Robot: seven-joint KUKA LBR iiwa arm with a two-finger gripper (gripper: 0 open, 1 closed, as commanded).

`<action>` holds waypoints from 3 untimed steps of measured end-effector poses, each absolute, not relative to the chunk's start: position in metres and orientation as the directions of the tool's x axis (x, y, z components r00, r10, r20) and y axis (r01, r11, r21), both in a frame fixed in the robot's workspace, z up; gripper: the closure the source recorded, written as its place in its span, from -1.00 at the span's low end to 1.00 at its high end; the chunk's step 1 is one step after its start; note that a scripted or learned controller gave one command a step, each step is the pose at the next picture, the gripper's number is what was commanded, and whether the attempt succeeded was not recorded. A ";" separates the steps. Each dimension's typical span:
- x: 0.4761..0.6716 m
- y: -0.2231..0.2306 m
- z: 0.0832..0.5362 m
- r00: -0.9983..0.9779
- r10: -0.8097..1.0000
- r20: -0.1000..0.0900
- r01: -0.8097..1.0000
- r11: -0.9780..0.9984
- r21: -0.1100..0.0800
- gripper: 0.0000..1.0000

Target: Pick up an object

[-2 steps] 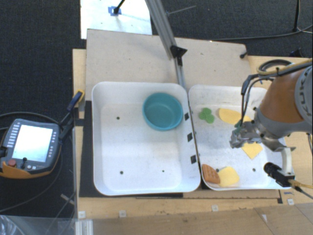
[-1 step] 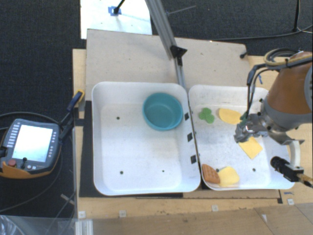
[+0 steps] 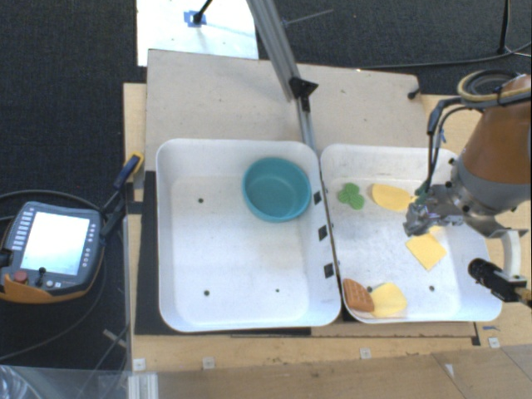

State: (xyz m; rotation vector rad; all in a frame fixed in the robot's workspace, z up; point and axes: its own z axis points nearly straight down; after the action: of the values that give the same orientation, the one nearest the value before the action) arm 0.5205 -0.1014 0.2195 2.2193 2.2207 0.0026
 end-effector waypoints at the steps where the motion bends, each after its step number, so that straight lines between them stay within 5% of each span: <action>1: 0.525 -0.056 0.218 -0.004 1.000 0.001 1.000 0.004 0.001 1.00; 3: 0.553 0.034 0.213 -0.005 1.000 0.001 1.000 0.005 0.001 1.00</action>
State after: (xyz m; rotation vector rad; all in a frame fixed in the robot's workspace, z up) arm 0.5530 0.0340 0.2130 2.2164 2.2271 0.0019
